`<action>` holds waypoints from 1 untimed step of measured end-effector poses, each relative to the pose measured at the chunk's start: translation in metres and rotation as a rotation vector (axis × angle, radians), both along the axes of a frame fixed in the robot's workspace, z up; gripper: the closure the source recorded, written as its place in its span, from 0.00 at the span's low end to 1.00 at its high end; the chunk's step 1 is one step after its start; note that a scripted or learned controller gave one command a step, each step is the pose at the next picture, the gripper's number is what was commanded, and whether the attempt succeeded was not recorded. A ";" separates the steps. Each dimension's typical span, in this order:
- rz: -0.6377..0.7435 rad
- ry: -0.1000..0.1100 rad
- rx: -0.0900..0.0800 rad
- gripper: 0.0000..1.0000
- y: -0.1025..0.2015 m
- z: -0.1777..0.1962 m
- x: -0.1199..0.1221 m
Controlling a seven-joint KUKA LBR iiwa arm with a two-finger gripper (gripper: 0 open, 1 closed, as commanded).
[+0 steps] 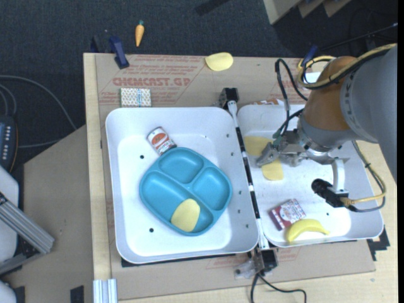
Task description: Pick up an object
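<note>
We see even, soft overhead light, brightest on the two white bins (pixel 126 232), which verge on glare. Shadows are faint and short. The dark floor (pixel 44 36) stays dim. Detail is slightly soft and grainy throughout.

The arm reached in from the right, its tool (pixel 276 156) low over the right bin (pixel 360 226), just above a pale yellow piece (pixel 273 172). A banana (pixel 305 230) lay beside a red packet (pixel 287 212). The left bin (pixel 123 169) held a blue divided plate (pixel 183 188).
</note>
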State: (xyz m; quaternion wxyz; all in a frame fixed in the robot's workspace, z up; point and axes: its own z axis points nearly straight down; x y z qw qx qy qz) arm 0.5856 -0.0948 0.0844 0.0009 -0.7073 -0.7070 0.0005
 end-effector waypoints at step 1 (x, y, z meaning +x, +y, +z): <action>0.002 -0.004 -0.002 0.00 -0.017 0.001 0.056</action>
